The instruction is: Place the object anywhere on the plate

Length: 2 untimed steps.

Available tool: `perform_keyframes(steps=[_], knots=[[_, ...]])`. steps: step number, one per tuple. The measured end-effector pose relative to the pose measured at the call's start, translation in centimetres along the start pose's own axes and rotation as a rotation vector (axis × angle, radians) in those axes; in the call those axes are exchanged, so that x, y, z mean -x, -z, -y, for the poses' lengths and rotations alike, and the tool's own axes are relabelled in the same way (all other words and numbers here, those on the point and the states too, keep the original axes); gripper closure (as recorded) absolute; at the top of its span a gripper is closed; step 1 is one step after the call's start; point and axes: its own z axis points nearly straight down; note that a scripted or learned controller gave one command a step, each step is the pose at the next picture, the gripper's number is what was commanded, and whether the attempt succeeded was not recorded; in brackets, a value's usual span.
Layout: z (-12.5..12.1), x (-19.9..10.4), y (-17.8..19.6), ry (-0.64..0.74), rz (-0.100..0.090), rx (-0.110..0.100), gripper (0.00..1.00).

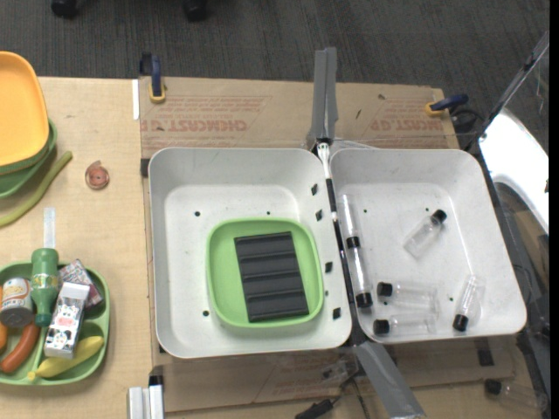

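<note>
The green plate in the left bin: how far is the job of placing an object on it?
Looks done: the green plate already carries a dark ribbed block; whether this counts as the object, I cannot tell. In hand: nothing visible. Left: several clear vials with black caps lie in the right bin, none on the plate.

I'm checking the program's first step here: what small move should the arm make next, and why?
Probably reach into the right bin and come down over the clear vial lying alone near its middle. It has open space around it, unlike those clustered at the front. The green plate in the left bin carries a dark ridged block, and no vial lies on it yet.
</note>
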Motion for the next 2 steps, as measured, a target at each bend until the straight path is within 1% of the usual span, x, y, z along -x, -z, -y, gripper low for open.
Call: perform_keyframes(steps=[2], knots=[[-0.2, 0.2, 1.8, -0.226, 0.002, -0.001, 0.00]])
